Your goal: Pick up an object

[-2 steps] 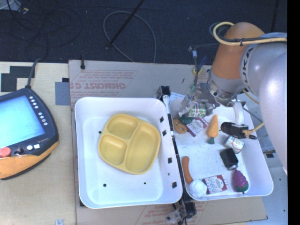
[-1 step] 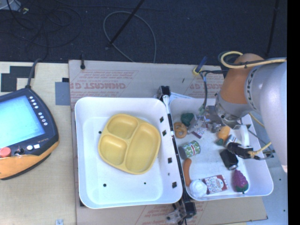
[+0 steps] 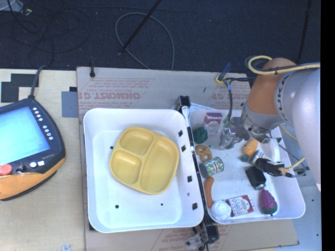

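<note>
My gripper (image 3: 229, 138) hangs over the right bin (image 3: 293, 209), the green can (image 3: 213, 166) lying just down-left of it (clenched or released, I cannot tell).

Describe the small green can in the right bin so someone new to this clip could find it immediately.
Start at the right-hand white bin, the one crowded with small items. Near its left wall, just below a pretzel-shaped ring and above an orange carrot-like piece, the green can lies on its side. It is the only cylinder there, with a green label and a pale end.
</note>
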Controlling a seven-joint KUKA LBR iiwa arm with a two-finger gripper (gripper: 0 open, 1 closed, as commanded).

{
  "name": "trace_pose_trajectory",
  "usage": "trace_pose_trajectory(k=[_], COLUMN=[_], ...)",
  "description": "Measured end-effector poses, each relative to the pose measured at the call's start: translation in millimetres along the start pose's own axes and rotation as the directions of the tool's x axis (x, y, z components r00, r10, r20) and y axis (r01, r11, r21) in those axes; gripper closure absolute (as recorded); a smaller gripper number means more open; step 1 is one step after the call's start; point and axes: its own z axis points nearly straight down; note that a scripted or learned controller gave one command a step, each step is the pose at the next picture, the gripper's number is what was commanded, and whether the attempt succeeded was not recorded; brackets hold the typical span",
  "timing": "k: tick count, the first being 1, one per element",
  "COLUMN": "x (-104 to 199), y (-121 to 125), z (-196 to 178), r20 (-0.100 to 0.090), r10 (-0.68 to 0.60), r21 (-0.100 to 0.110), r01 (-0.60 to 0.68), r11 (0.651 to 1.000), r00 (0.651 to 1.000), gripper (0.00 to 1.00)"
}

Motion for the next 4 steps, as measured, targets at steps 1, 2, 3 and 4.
trace_pose_trajectory(k=[1,2,3,4], x=[0.2,-78.5,-69.1,-67.7], y=[-0.1,8.7,-3.8,-3.5], z=[0.2,-91.4,6.3,-0.8], r20=[0.0,0.005,0.004,-0.001], r10=[-0.001,0.003,0.0,-0.003], r21=[0.0,-0.01,-0.01,-0.006], r01=[0.001,-0.003,0.0,0.003], r11=[1.0,1.0,1.0,1.0], r00=[1.0,1.0,1.0,1.0], gripper=[0.0,0.0,0.0,1.0])
